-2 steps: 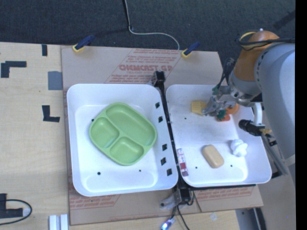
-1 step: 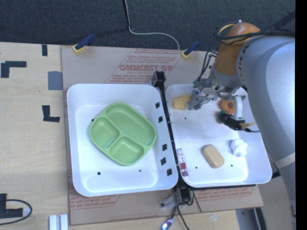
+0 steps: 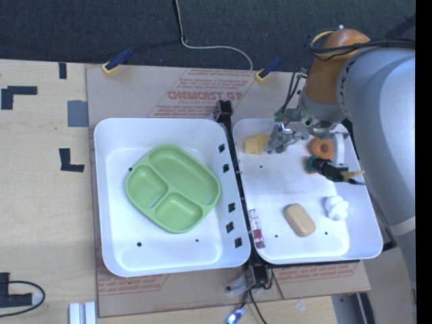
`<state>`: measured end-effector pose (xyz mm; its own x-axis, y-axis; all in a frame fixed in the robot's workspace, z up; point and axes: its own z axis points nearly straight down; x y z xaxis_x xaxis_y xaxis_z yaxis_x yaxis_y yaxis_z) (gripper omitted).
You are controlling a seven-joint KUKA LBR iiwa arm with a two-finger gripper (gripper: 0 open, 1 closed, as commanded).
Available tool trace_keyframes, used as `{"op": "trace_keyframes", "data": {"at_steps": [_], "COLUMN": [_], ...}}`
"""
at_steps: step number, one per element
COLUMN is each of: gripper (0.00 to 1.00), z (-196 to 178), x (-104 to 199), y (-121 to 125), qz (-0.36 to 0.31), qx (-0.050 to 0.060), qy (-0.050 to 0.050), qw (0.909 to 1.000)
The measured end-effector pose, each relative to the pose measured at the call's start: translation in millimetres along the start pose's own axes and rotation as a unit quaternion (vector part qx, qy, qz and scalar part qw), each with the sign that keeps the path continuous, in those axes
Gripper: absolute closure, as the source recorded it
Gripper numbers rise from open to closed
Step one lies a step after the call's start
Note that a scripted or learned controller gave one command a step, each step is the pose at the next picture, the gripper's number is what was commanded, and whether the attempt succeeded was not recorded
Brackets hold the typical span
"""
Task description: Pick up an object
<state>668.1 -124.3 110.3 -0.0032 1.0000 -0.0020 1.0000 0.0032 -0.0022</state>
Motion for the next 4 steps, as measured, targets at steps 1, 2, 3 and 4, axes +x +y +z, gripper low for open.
{"op": "trace_keyframes", "data": {"at_steps": [1,2,3,4], "gripper": [1.00,1.00,1.00,1.00], "z": [-9,-19,-28,29], "x": [0,1,1,-63], "y": [0,0,0,-1], "qz": [-0.001,-0.002,-0.002,0.003], "qx": [0.000,0.001,0.001,0.000], "qy": [-0.001,-0.002,-0.002,0.000], "qw": [1.0000,1.0000,1.0000,1.0000]}}
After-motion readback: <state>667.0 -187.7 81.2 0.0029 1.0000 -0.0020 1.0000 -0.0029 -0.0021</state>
